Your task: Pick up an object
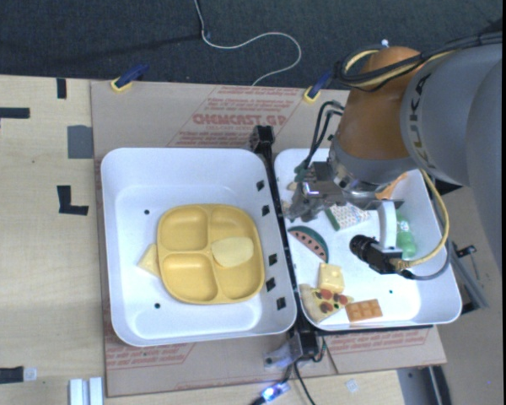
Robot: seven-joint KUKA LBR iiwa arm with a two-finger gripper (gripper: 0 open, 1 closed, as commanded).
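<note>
My gripper (308, 199) hangs low over the left part of the right bin (438, 306), close to the wall it shares with the left bin. Just below it lies a watermelon slice (309, 241). Further toward the front lie a yellow cheese wedge (331, 275), a pizza slice (318, 302) and an orange waffle piece (363, 310). A white dotted piece (347, 218) and a green bottle (403, 238) lie partly under the wrist. Nothing can be seen held by the gripper.
The left bin (131, 184) holds a yellow divided plate (194, 264) with a pale yellow disc (233, 250) in one compartment. A yellow wedge (147, 260) pokes out from under the plate's left side. The arm covers the right bin's back half.
</note>
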